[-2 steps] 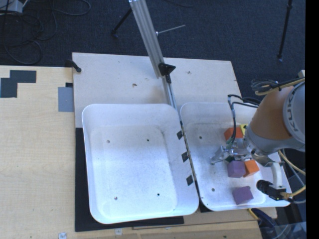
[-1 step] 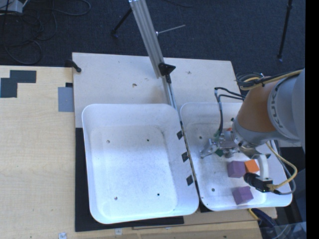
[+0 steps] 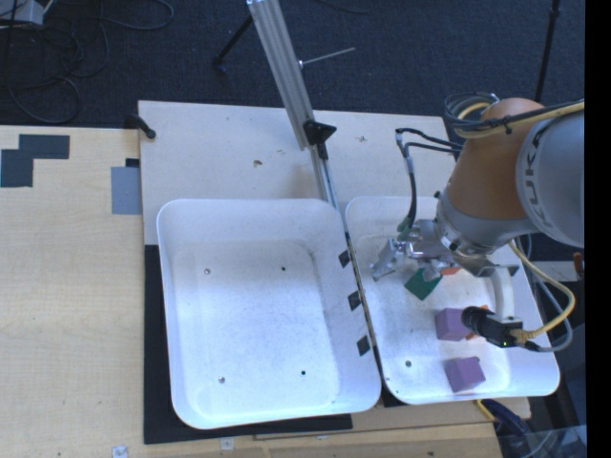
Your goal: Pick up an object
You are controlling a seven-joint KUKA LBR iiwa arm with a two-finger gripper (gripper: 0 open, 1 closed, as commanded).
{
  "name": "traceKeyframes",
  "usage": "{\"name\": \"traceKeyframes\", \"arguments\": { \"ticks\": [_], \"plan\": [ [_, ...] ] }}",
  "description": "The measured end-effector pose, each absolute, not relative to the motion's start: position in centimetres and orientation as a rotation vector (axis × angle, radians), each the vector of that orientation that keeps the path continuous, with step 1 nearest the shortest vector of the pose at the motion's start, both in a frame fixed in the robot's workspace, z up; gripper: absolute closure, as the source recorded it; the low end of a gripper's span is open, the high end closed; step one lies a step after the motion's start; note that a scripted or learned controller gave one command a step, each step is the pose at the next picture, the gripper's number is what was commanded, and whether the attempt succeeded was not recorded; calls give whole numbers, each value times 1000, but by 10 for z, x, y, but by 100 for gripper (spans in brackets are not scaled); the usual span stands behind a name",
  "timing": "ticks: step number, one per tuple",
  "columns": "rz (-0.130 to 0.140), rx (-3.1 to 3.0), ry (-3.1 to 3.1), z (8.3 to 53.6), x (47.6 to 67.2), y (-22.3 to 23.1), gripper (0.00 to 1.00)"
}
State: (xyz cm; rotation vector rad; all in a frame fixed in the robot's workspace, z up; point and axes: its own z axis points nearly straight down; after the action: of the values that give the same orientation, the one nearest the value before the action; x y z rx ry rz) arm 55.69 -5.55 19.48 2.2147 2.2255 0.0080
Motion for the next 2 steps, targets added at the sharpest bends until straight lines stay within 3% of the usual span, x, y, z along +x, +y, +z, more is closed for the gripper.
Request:
{"name": "traceKeyframes", "arguments": {
  "ticks": [1,2],
  "plan": [
    [-3,2221,2225,190,555,-57,0],
    [-4,2223,2213,129,594,-129,0]
  ]
}}
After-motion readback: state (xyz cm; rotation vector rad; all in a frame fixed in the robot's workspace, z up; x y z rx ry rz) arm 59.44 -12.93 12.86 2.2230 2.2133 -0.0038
